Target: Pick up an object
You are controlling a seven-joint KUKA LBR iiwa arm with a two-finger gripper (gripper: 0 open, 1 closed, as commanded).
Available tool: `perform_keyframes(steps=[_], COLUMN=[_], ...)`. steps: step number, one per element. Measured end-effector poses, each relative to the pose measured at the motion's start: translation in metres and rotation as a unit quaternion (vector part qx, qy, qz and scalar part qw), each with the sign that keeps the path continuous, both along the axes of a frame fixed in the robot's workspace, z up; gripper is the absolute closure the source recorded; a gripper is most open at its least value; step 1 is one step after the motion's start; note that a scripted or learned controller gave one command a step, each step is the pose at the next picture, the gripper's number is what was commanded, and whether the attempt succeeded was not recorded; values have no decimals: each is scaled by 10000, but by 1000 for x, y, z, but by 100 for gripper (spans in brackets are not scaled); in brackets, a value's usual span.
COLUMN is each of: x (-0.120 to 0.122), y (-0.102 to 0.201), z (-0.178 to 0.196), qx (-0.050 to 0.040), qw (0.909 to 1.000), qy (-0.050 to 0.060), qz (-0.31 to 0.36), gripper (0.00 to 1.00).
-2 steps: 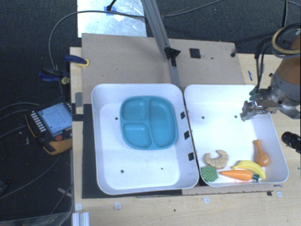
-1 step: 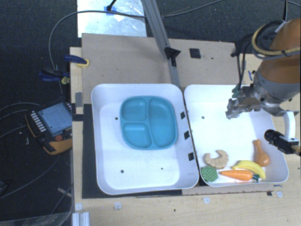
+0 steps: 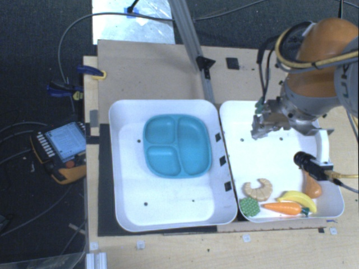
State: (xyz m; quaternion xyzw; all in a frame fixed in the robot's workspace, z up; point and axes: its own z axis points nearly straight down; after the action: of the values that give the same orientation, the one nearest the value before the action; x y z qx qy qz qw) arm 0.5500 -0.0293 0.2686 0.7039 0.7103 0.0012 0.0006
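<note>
Nothing has been picked up: the gripper (image 3: pixel 262 125) hangs at twelve o'clock of the croissant (image 3: pixel 257 189) and carrot (image 3: pixel 282 208); its grip cannot be told

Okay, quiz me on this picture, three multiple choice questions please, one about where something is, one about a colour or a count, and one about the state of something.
1. Where does the divided plate lie?
A. left bin
B. right bin
C. bare bench

2. What colour is the plate?
A. red
B. blue
C. yellow

3. How does the carrot rest?
A. standing upright
B. held off the floor
C. lying flat by the banana

Answers:
1 A, it sits inside the left bin.
2 B, all its compartments are light blue.
3 C, it lies along the near edge of the right bin, far from the gripper.
</note>
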Motion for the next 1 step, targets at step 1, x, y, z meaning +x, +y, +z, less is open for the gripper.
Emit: perform_keyframes(steps=[1], x=[6], y=[41], z=[-9], qx=[-1], qw=[10000], qy=[6], qz=[-8], gripper=[100])
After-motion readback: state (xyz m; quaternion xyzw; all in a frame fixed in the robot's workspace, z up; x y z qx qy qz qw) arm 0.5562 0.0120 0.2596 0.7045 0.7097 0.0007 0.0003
